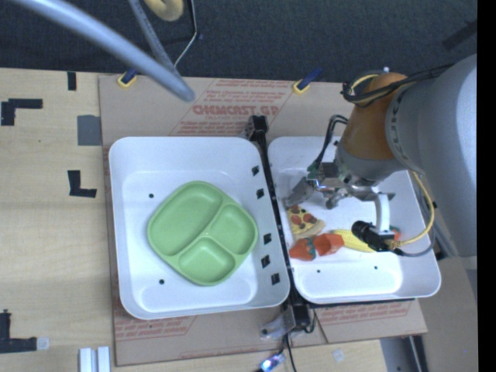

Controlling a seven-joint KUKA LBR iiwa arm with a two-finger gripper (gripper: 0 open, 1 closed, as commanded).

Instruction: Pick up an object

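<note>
1. My claw (310,194) hangs low in the right white bin (411,285); I cannot tell its state.
2. A small pizza-slice toy (305,222) lies just below it, beside a red-orange toy (318,246) and a yellow banana toy (350,241).
3. A green divided plate (202,232) sits in the left white bin (132,161).

A single fixed camera is mounted above the bench (46,208) and looks down at a slant. The left bin (128,231) sits near frame centre; the right bin (411,277) lies just right of it. The arm (434,130) enters from the frame's right, beyond that bin.

Green plate (202,232), white bins (132,169)
</note>
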